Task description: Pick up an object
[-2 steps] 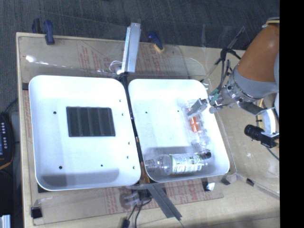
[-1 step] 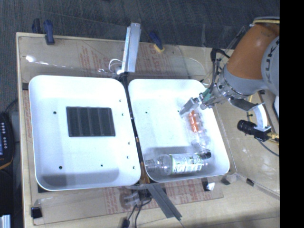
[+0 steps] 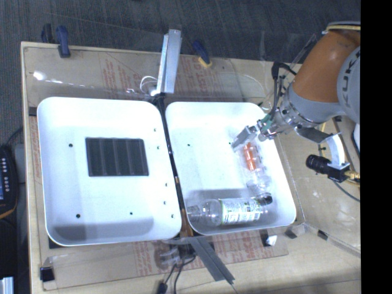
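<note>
Now we are looking down on two white bins. Our gripper [image 3: 247, 135] is hanging over the right bin [image 3: 202, 121], toward that bin's 2 o'clock corner, with the arm [image 3: 318, 72] reaching in from 3 o'clock. How the gripper is set we cannot tell; it is too small and blurred. Just below it, at its 6 o'clock, a small clear bottle with an orange label [image 3: 252, 161] is lying on the bin floor, running toward 5 o'clock. Whether the two are touching we cannot tell. A larger clear bottle [image 3: 229, 211] is lying along the right bin's 6 o'clock wall. A dark ribbed pad [image 3: 116, 157] is sitting flat in the left bin [image 3: 61, 121].
</note>
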{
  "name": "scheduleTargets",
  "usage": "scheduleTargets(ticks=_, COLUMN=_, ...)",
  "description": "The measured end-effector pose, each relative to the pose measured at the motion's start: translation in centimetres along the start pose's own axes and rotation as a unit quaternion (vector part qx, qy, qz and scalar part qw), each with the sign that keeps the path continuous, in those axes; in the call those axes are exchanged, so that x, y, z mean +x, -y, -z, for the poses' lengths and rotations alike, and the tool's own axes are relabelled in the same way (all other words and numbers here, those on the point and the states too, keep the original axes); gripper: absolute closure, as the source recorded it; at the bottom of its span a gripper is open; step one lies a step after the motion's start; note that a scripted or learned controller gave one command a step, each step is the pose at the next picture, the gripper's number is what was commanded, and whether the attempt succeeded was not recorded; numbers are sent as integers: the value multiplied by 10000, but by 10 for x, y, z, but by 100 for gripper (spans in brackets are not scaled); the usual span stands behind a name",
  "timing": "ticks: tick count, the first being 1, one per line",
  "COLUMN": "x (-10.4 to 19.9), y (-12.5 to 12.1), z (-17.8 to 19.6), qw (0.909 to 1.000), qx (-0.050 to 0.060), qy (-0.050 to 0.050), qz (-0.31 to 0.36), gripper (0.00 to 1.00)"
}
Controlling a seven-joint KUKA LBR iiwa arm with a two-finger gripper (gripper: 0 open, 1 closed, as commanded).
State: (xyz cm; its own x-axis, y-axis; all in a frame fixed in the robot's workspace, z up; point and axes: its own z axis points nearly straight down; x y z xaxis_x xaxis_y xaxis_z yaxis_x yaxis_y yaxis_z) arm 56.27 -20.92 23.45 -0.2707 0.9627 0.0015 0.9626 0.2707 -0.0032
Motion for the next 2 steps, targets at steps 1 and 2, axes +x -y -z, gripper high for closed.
scheduleTargets(ticks=1, x=-6, y=-23, z=-34, qw=9997, qx=3, qy=-3, qz=262, gripper=0)
scheduleTargets(ticks=2, x=-10, y=-39, z=-51, qw=9988, qx=-17, qy=15, qz=490, gripper=0)
